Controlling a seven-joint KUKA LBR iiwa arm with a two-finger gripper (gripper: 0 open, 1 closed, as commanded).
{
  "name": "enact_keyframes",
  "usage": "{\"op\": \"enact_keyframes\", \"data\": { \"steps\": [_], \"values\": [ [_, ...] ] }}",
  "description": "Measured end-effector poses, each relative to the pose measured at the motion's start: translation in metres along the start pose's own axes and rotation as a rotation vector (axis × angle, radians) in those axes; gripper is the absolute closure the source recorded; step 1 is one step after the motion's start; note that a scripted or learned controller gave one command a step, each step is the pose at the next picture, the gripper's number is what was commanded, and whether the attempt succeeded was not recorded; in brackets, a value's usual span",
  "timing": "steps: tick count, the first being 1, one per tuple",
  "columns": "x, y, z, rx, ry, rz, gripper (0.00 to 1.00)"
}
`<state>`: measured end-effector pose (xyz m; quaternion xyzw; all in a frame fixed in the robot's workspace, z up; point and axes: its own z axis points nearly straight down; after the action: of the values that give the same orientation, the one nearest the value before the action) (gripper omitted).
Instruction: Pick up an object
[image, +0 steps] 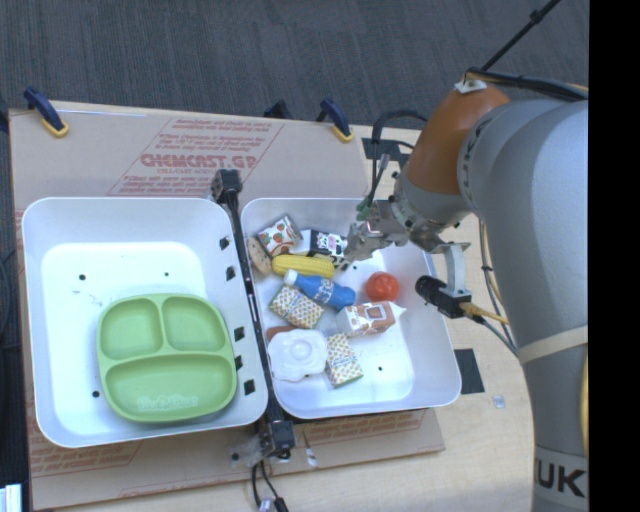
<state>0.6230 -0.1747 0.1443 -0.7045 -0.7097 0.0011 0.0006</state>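
End effector (352, 243) sits low in the right bin (435, 365), at 12 o'clock of the toy pile, touching the corn (303, 266). The wrist hides its finger state: cannot tell.

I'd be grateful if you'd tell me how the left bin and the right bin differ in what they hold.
The left bin holds one large item, a green divided plate lying flat; the right bin holds a jumble of small toy foods, among them a yellow corn cob, a blue bottle and a red tomato. The gripper hangs over the right bin, not the left. Both are shallow and white.
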Motion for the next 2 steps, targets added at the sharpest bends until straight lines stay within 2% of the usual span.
{"op": "enact_keyframes", "data": {
  "steps": [1, 2],
  "values": [
    [-0.016, -0.059, -0.057, -0.001, 0.001, 0.003, 1.00],
    [0.022, -0.021, -0.060, -0.002, 0.002, 0.002, 1.00]
  ]
}}
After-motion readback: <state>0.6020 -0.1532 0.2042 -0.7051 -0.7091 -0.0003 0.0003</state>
